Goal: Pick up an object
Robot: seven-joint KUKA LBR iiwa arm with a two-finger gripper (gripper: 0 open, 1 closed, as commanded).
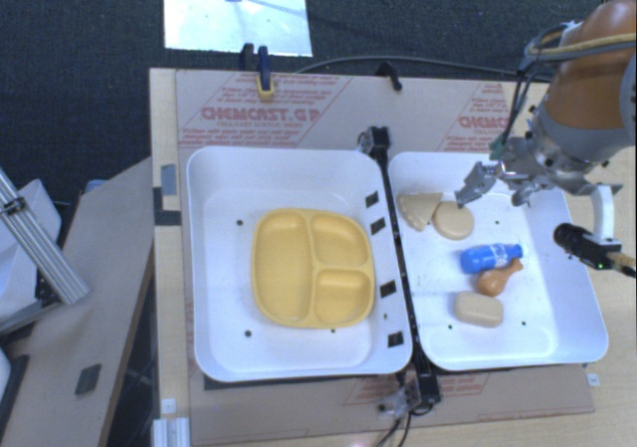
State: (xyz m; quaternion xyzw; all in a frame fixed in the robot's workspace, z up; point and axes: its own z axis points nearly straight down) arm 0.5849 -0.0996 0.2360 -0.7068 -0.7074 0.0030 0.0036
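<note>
Pincer (495, 188) spread open and grasping nothing, poised over the right bin (577, 335) near its far edge, just above a round tan piece (454, 222); blue bottle (490, 257) lies mid-bin.

Tray (311, 267) in left bin (214, 236); bottle (490, 257) in right bin (567, 326).
</note>
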